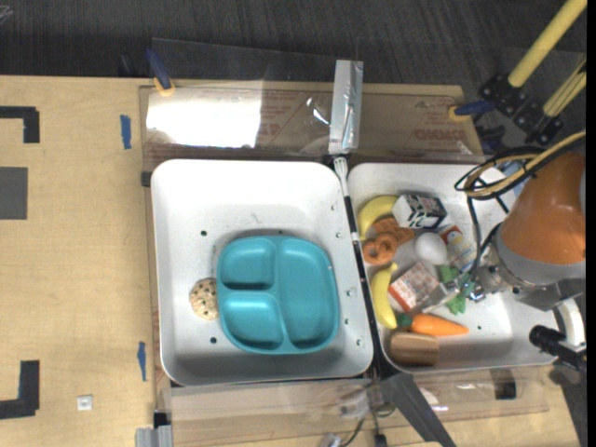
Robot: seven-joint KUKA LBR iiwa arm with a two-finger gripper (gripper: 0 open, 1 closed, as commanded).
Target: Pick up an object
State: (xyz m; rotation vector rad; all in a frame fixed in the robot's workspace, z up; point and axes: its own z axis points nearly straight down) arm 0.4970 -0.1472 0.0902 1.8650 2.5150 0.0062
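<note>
From my seat, the gripper (468, 285) sat low in the right bin (494, 343), its tip buried among the clutter near a green item (455, 298) and a clear packet with a red label (414, 287). I could not tell how the gripper stood, because the arm's grey wrist and orange band (551, 220) covered most of it.

Any object would have served, and they all lay crowded in the right bin's left half: a carrot (438, 325) just below the packet, a brown block (413, 347) beneath that, a banana (374, 212) along the top left, a pretzel-like brown piece (384, 245) touching it, a white egg shape (429, 248) and a small black-and-white carton (418, 209).

To do this well, I judged the gripper should settle on one item at the pile's edge, the carrot perhaps, rather than on the crinkled packet, which looked likely to slide. A straight, slow lift would have spared the neighbours.

The left bin (177, 250) held a teal divided tray (277, 291) with a cookie (204, 298) touching its left rim. The arm's base was cut off at the right, and the small things under the wrist were too tangled to name.
</note>
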